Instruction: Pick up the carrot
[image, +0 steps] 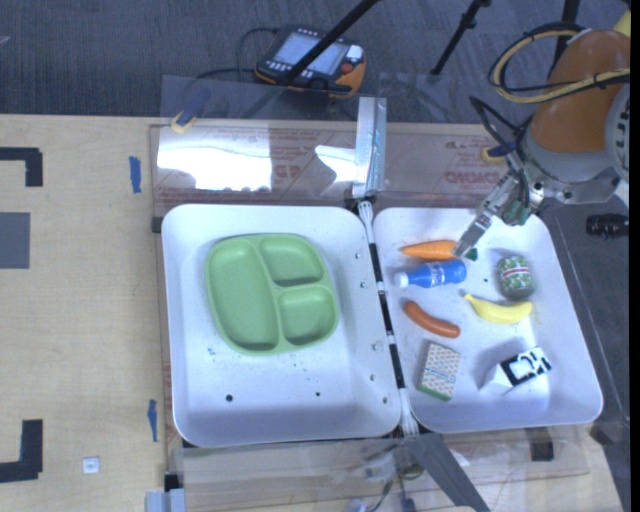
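The carrot (428, 250) is orange and lies on its side near the back of the right bin (570, 400), just above a blue bottle (435, 275). My gripper (470, 242) comes down from the upper right, and its dark tip sits at the carrot's right end, touching or nearly touching it. The carrot rests on the bin floor.
The right bin also holds a hot dog (431, 318), a banana (497, 309), a green patterned ball (515, 276), a small patterned box (440, 368) and a black-and-white block (525, 367). A green divided plate (271, 292) lies in the left bin (190, 400).
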